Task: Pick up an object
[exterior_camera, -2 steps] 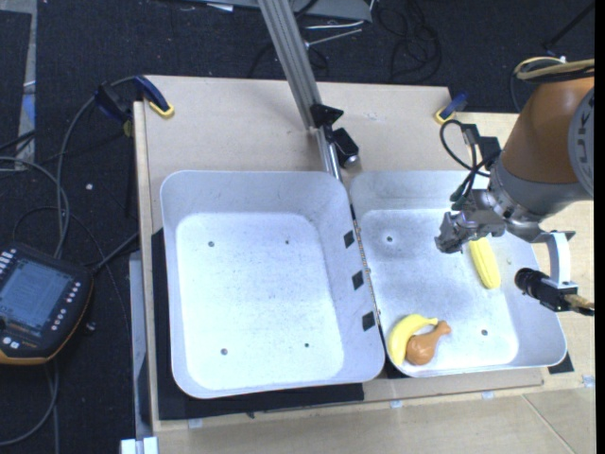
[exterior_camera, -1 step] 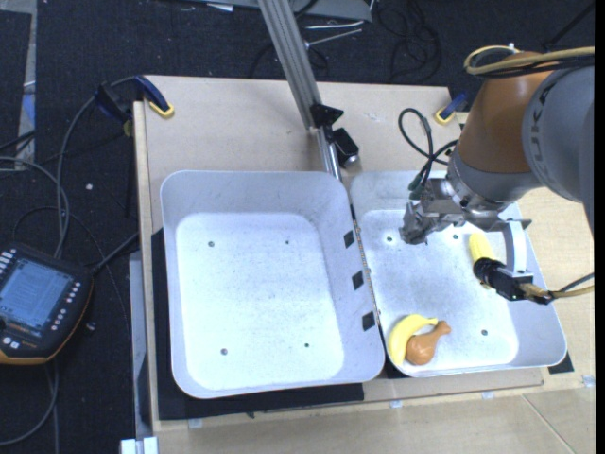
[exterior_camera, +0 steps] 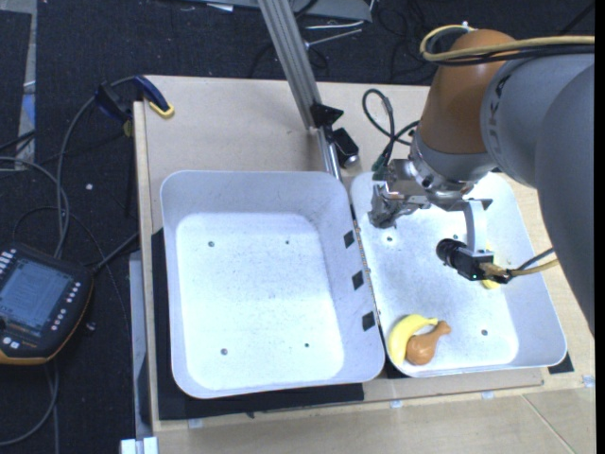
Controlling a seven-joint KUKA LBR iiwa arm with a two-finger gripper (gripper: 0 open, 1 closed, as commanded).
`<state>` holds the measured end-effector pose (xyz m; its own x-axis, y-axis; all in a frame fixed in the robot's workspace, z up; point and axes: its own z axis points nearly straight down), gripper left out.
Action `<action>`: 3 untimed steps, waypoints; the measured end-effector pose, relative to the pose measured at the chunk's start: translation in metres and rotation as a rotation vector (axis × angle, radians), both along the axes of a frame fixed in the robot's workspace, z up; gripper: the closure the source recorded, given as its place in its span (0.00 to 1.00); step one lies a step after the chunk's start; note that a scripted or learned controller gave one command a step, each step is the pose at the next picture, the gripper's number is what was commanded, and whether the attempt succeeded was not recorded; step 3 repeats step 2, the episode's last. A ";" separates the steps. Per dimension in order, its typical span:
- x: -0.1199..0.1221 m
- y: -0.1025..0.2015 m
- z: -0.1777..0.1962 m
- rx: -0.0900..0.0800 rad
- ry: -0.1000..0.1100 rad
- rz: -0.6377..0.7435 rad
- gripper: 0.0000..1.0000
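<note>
Down at the near edge of the right bin [exterior_camera: 529, 282], well apart from the gripper [exterior_camera: 383, 211] and closer to the camera than it, lies a yellow banana [exterior_camera: 408, 327] with an orange-brown drumstick-shaped toy [exterior_camera: 424, 343] touching it on its right side. Neither is anywhere near the fingers, so nothing is being held. Between those two things and the gripper, off to its right, a small black part with a yellow cable [exterior_camera: 470, 259] hangs over the bin floor. The gripper itself hovers low over the far left corner of the right bin, just beside the wall it shares with the left bin [exterior_camera: 255, 282]; whether its fingers are spread or closed I cannot tell from this slant. Above it the orange band [exterior_camera: 463, 93] and grey arm [exterior_camera: 558, 130] fill the upper right. Left of the gripper, a teach pendant [exterior_camera: 38, 301] sits on the floor.
</note>
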<state>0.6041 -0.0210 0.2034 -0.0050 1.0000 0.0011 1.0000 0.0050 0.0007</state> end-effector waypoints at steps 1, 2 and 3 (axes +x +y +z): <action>0.015 0.059 0.008 0.000 0.000 0.000 1.00; 0.032 0.103 0.034 0.000 -0.001 -0.001 1.00; 0.032 0.103 0.034 0.000 -0.001 -0.001 1.00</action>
